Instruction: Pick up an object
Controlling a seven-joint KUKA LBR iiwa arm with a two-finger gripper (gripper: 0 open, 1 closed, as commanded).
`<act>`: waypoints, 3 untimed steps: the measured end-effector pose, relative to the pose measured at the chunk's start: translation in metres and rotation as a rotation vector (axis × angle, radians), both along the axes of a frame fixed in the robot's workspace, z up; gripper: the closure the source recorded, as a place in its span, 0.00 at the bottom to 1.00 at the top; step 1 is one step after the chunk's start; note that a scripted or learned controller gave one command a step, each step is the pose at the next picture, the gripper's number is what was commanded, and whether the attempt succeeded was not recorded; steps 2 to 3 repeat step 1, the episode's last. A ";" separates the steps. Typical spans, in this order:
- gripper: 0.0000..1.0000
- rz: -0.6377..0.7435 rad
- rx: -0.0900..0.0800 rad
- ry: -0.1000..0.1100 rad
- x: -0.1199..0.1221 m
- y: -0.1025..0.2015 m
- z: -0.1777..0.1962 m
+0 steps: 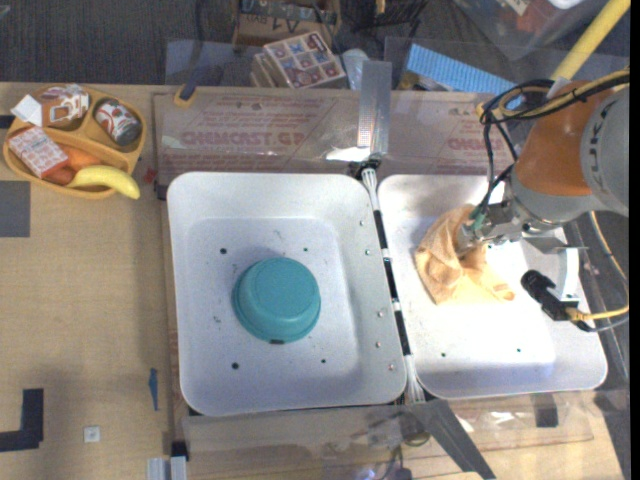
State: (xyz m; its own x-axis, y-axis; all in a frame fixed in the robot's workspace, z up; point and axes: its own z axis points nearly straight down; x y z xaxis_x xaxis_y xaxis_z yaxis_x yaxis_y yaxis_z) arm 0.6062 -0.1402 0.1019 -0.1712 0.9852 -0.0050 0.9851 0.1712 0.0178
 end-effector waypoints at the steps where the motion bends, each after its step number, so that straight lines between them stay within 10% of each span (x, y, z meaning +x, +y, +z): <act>1: 1.00 0.231 -0.001 0.016 0.014 0.064 0.132; 3: 1.00 0.231 -0.001 0.016 0.014 0.064 0.132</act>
